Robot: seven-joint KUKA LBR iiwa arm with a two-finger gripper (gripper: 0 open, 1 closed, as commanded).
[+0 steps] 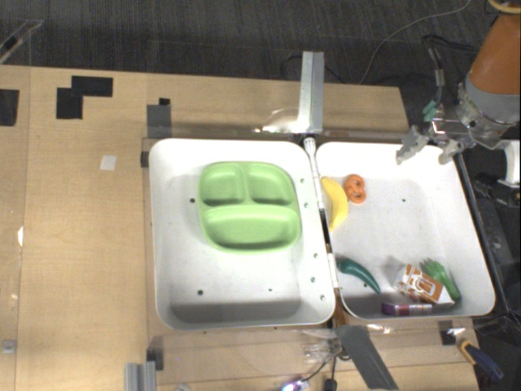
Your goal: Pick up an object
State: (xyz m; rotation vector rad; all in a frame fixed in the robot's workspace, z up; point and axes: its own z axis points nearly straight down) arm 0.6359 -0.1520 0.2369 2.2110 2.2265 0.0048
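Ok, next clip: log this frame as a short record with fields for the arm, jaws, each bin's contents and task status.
arm: enters from the right, gripper over the right bin's far right corner
jaws: spread apart, nothing between them
left bin: green divided plate
right bin: banana, small orange object, dark green piece, orange-and-white packet, purple marker
task status: nothing picked up yet

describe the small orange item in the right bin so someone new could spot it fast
Start at the right bin, the one without the green divided plate. Near its upper left corner, by the divider, a yellow banana lies against the wall. The small orange round object touches the banana's right side; nothing else there is orange and round.
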